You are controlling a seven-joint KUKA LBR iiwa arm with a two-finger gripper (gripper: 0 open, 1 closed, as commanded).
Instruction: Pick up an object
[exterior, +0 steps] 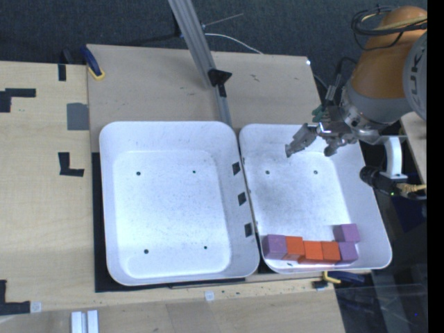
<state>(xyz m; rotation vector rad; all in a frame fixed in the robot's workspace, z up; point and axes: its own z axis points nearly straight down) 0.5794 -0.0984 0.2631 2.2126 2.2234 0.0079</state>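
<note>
So my claw point(312, 144) is hanging over the far end of the right bin point(361, 186), fingers spread apart and nothing between them. The stuff I want is all the way at the near edge of that same bin: a row of little blocks jammed together, a purple block point(276, 245) on the left, then two orange blocks point(312, 250), with more purple ones point(347, 241) stacked at the right end. The left bin point(111, 186) isn't my concern.

My take: they're packed touching each other and hugging the bin wall, so a grab in the middle probably just wedges. I'd go for the left purple one, since its left side looks free, and come straight down with my fingers lined up across it.
</note>
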